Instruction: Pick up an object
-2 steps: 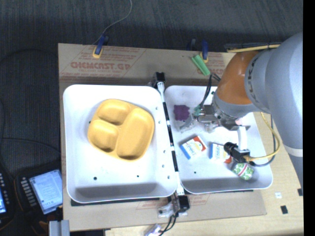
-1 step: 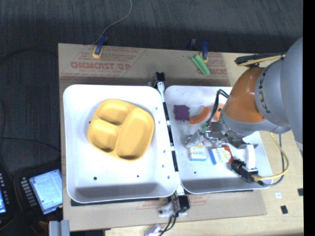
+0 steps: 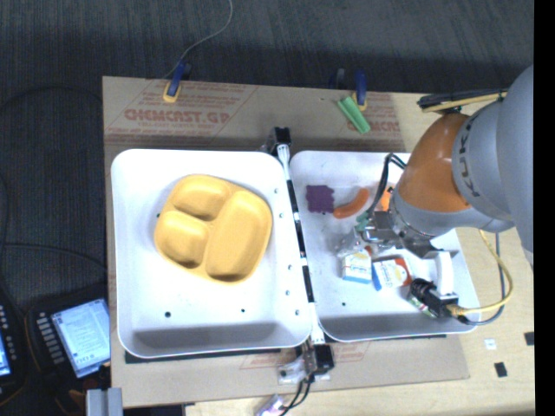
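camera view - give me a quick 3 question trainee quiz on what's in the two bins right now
1. True or false: the big yellow object lies in the left bin.
2. Which thing lies closest to the purple object? A) the orange object B) the green object C) the blue clamp
3. Fill in: the arm's wrist hangs over the ____ bin.

Key: 1 true. 2 A, both lie near the far edge of the right bin. 3 right, above the small blue and white packets.
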You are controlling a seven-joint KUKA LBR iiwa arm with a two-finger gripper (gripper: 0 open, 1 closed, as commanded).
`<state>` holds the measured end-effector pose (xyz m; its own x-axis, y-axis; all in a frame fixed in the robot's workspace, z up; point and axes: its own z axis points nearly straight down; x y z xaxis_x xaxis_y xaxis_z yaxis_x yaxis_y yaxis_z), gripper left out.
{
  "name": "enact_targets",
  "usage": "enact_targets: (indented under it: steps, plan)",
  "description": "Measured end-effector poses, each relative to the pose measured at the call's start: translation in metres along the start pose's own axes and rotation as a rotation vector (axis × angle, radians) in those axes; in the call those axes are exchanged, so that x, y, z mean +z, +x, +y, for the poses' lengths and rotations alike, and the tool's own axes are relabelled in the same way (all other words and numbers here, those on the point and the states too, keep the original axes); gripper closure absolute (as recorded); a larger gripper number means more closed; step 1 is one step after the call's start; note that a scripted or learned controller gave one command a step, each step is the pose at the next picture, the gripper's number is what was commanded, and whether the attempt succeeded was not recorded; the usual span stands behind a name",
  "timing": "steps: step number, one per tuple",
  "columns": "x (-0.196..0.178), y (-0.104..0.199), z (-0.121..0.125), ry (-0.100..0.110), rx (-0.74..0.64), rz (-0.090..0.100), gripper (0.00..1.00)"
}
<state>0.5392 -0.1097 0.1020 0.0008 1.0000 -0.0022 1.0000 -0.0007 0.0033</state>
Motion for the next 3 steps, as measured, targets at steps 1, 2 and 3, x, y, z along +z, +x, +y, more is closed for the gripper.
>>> enact_targets:
  steps: [1, 2, 3]
  plan:
    - [-0.083, 0.064, -0.013, 0.002, -0.003, 0.002, 1.00]
    - [-0.105, 0.150, -0.033, 0.004, -0.004, 0.003, 1.00]
    - [-0.103, 0.208, -0.055, 0.005, -0.003, 0.003, 1.00]
